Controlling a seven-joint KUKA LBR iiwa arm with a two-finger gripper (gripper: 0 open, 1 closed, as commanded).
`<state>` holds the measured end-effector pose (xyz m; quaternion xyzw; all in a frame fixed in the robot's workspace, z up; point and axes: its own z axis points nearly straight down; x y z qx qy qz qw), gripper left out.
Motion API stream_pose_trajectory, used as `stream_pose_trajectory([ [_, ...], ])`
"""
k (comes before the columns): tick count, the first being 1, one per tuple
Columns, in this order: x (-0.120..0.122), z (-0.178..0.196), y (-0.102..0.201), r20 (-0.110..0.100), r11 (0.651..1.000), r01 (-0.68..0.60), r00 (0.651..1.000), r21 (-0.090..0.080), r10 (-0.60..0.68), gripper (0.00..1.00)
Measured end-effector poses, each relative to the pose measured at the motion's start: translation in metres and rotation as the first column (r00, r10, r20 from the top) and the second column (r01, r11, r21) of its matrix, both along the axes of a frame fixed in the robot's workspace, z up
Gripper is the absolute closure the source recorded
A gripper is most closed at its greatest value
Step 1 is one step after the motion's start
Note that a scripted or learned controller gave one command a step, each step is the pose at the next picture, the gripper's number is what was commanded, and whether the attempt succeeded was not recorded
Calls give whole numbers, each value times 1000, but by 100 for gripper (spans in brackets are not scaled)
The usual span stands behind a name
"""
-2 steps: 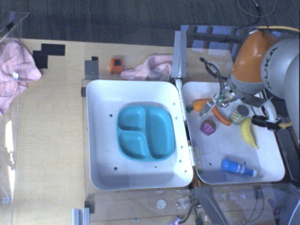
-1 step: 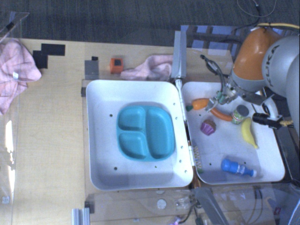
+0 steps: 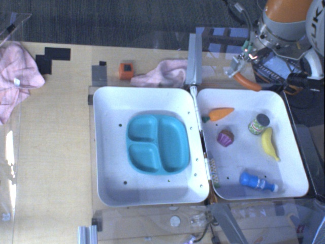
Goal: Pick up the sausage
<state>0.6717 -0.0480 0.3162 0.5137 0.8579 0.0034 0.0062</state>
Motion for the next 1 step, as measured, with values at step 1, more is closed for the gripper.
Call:
stream_pose_trajectory([
  [1, -2, -130, 52, -13, 999, 33, 999, 2, -33, 100],
])
